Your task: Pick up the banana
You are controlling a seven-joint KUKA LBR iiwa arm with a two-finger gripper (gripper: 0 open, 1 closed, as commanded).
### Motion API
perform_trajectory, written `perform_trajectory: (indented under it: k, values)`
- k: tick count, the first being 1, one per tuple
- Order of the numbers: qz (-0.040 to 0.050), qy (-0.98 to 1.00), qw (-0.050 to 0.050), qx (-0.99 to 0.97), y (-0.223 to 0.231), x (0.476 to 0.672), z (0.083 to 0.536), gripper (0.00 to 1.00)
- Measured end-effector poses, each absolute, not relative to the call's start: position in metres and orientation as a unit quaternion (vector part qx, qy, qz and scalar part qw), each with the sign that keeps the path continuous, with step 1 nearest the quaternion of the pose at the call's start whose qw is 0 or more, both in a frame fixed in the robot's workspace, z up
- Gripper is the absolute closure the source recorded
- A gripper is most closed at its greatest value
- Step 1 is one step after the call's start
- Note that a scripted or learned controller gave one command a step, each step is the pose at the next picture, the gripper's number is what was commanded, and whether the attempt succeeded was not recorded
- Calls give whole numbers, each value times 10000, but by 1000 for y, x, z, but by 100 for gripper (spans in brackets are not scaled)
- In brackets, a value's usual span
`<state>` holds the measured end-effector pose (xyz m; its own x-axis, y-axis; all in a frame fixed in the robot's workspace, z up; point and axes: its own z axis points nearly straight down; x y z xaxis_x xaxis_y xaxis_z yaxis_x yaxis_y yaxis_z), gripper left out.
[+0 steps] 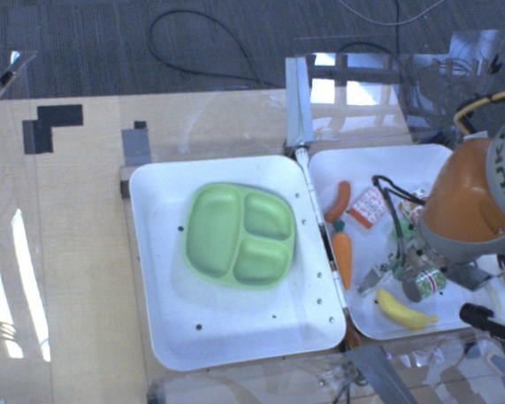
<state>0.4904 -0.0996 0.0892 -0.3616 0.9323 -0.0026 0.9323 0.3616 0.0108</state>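
The yellow banana lies flat near the front edge of the right bin, pointing left to right. My gripper hangs just above and behind it, under the orange band of the arm. It is open, with one grey finger sticking out to the left, and nothing sits between the fingers. The banana is apart from the gripper and rests on the bin floor.
Also in the right bin are an orange carrot, a red sausage, a red and white packet and a small can beside the gripper. A green divided plate lies in the left bin.
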Motion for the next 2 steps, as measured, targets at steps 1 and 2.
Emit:
perform_trajectory:
  k: [1, 2]
  values:
    - [30, 8721, 88, 4893, -93, 493, 90, 0]
    - [40, 8787, 80, 4773, -95, 493, 90, 0]
